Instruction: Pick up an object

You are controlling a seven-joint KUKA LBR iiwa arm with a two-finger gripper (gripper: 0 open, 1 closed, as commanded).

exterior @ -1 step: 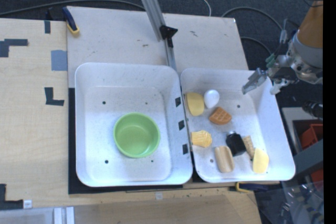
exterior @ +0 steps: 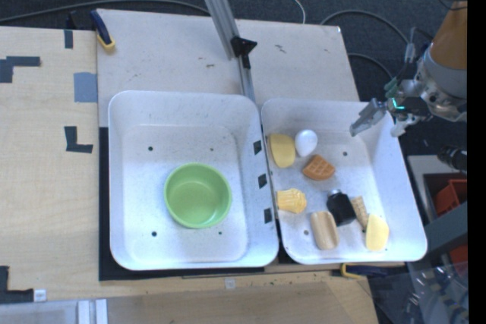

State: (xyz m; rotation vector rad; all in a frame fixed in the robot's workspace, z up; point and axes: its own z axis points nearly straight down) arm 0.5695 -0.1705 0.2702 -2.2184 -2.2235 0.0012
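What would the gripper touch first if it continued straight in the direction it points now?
The gripper points left and down over the right white bin. The small white rounded object probably lies first in that line, though depth is unclear.

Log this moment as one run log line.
gripper: above right bin's far edge, holding nothing | green bowl: in left bin | task: not started

You look down from one fixed camera above the bench (exterior: 175, 42), at a slant, taking in both bins (exterior: 121, 163) whole.
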